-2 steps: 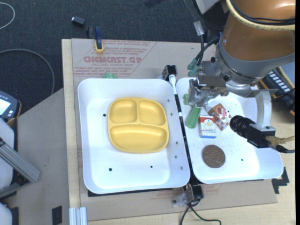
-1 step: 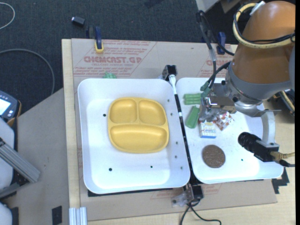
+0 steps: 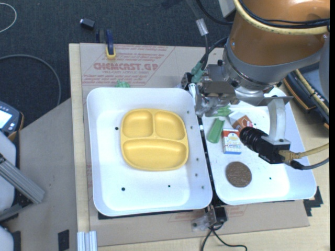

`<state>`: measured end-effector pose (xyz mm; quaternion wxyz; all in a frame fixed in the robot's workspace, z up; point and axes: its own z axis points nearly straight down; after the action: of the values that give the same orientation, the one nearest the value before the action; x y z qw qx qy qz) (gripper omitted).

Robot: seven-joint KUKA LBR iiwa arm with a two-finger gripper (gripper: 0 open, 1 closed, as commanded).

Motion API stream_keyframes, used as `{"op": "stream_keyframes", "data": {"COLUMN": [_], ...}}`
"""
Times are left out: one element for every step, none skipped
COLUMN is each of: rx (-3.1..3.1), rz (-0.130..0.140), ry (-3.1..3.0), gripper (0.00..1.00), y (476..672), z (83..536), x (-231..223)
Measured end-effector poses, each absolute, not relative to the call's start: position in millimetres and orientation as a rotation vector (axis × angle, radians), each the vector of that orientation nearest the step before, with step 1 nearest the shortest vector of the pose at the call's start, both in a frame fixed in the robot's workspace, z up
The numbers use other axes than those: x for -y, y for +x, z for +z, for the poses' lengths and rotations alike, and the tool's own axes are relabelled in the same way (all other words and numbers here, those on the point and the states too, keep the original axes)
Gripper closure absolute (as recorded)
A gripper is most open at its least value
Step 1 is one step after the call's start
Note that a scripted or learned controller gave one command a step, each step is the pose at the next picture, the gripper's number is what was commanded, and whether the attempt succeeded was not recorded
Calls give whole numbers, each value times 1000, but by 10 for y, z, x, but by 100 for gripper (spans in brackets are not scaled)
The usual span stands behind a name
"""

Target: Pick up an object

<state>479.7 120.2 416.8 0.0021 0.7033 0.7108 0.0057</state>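
The likeliest target is the slim green plastic piece (image 3: 215,130), lying lengthwise at the left side of the right-hand shallow white bin (image 3: 293,190), close against the wall shared with its neighbour. Just to its right, touching or nearly so, lies a small red, white and blue carton (image 3: 232,141), with a small brown and orange packet (image 3: 244,122) above that. Lower in the same bin, well apart from the rest, sits a flat round brown disc (image 3: 238,174). A black cylindrical fitting with a tan cable (image 3: 264,144) overlaps the bin beside the carton.

The metal two-finger gripper (image 3: 212,107) hangs right above the top end of the green piece, under the grey and orange arm (image 3: 272,30). Whether it is spread or pressed together I cannot tell, because the wrist hides that part, and nothing can be seen held in it.

To do this step well, I judge the descent should be centred on the green piece's narrow width, clear of the bin wall on one side and the carton on the other, so the carton is not pinched along with it.

The left-hand shallow white bin (image 3: 104,140) holds a yellow three-compartment plastic plate (image 3: 154,139), both bins resting on a brown cardboard sheet (image 3: 136,61).
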Motion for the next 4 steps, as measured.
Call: {"op": "stream_keyframes", "data": {"rx": [-2231, -2216, -2219, -2225], "rz": [-5, -13, -20, 23], "ry": [2217, 2233, 2233, 2210], "gripper": [100, 100, 100, 100], "y": [4853, 4872, 4887, 4804], "z": [3891, 3257, 2097, 3448], "x": [-1719, -1011, -613, -1146]}}
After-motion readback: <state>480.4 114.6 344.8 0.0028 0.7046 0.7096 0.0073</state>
